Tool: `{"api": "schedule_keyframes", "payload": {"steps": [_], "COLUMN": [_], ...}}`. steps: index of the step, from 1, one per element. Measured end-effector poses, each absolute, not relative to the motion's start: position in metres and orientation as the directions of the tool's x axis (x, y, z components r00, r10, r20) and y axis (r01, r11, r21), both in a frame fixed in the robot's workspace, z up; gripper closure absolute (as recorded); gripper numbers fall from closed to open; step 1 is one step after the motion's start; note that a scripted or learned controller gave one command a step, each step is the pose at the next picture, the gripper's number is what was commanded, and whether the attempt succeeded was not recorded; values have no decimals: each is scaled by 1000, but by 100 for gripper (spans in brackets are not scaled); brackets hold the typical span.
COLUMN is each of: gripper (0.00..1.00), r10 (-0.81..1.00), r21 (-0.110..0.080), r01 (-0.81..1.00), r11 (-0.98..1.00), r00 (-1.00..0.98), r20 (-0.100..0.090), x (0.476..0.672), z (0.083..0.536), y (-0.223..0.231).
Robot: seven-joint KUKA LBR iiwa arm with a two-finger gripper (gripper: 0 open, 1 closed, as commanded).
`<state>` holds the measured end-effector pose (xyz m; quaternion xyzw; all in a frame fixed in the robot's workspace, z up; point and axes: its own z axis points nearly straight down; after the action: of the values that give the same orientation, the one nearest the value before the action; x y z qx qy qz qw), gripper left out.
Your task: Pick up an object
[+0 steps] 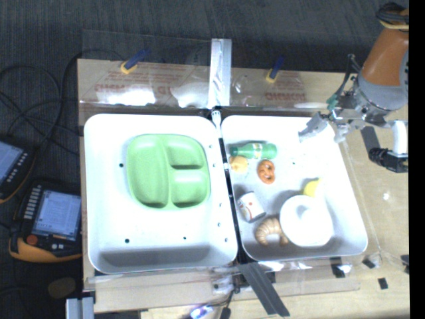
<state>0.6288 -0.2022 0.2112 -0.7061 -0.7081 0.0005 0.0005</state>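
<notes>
Nothing is picked up yet: the gripper hangs over the right bin's far right corner, holding nothing, its opening impossible to judge, so next it should drop onto something like the green bottle near the divider.

The arm is cut off by the right edge. The croissant lies partly hidden beneath the white bowl. The label on the small white cup is too small to read. The gripper is blurred.
</notes>
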Motion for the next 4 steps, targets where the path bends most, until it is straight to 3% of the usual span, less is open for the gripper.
{"api": "schedule_keyframes", "payload": {"steps": [1,2,3,4], "gripper": [0,0,0,100], "r10": [997,1000,986,987], "r21": [-3,31,11,13], "r01": [997,999,986,986], "r11": [-83,-10,164,163], "r00": [83,10,-164,-163], "r20": [-1,-9,-8,-6], "x": [660,639,612,613], "z": [143,115,90,100], "y": [-155,-121,-111,-112]}}
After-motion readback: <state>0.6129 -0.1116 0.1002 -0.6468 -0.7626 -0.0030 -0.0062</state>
